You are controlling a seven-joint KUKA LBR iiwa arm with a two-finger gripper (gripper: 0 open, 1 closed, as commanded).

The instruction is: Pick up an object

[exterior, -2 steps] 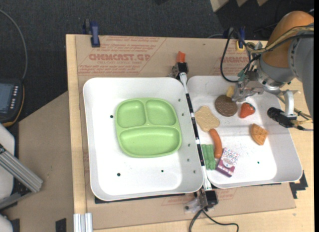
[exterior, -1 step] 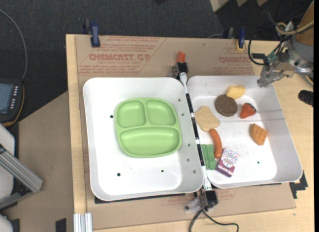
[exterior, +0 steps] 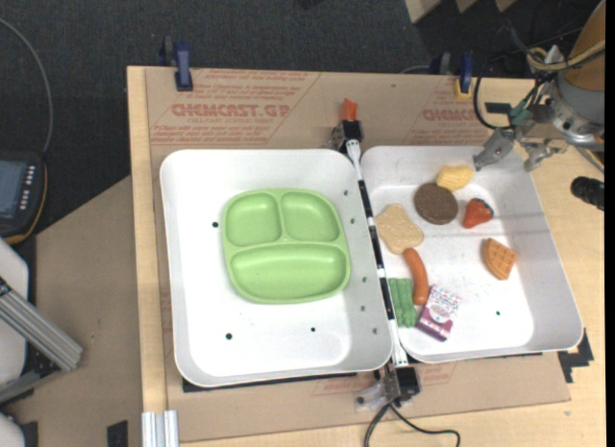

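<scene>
Camera view: arm cut off at right edge, hand (exterior: 512, 147) above far right corner of right bin (exterior: 548, 335), fingers spread, nothing between them. Toy food clustered mid-bin: yellow piece (exterior: 455, 178) nearest hand, brown disc (exterior: 436, 204), red strawberry (exterior: 478, 212), waffle (exterior: 499, 259), bread slice (exterior: 399, 228), sausage (exterior: 417, 276), green piece (exterior: 401, 302) against dividing wall, small packet (exterior: 439, 312), print illegible. Open floor along near right corner; left bin (exterior: 192, 339) with green divided plate (exterior: 284, 245).
</scene>
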